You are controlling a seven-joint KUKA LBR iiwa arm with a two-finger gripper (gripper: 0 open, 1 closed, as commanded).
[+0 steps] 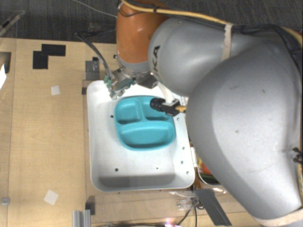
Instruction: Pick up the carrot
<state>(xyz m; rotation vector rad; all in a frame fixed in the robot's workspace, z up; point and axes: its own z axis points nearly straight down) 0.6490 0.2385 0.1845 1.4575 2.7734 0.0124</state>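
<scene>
My gripper [115, 88] hangs over the far left corner of the left bin [102, 141], just beyond the rim of a teal divided plate [144, 126]. The grey arm with its orange band [135, 32] covers nearly all of the right bin. A small orange sliver [200, 164] peeks out under the arm at the right bin's left edge; it may be the carrot, but too little shows to be sure. I see nothing between the gripper and the plate.
The teal plate lies in the far half of the left bin, its compartments bare. A black connector with a yellow tip [165, 106] juts from the arm over the plate's far right corner. Wooden bench [42, 126] stretches to the left.
</scene>
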